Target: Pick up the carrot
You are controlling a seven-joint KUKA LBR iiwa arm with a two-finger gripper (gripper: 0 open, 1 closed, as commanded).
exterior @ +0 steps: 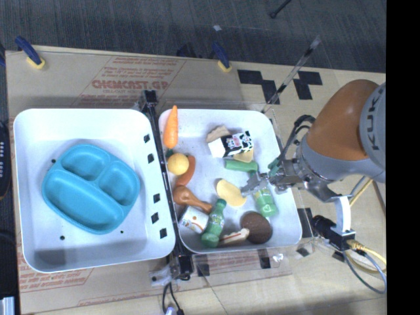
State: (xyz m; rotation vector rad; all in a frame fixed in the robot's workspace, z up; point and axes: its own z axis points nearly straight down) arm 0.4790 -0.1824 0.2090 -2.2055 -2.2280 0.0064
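A cardboard-covered bench (131,77) is seen from above, dark carpet beyond it, two white bins side by side on top. Nearest the camera, along the right bin's (279,133) front edge, a green bottle (214,223), a small white can (193,220) and a brown rounded piece (256,227) are crowded together. A little further in, the gripper (261,184) is found low over the bin's right side, near a second green bottle (265,202) and a pale yellow slice (230,192); whether its jaws are open or closed cannot be told from here (metal and clutter are blurred together). In the left bin (26,176) a blue divided plate (92,186) is laid. Furthest back, the carrot (170,127) is seen lying against the right bin's far-left corner, well apart from the gripper and untouched. Nothing of the pick can be counted as done: the reach across, the descent and the grasp are all judged to remain.
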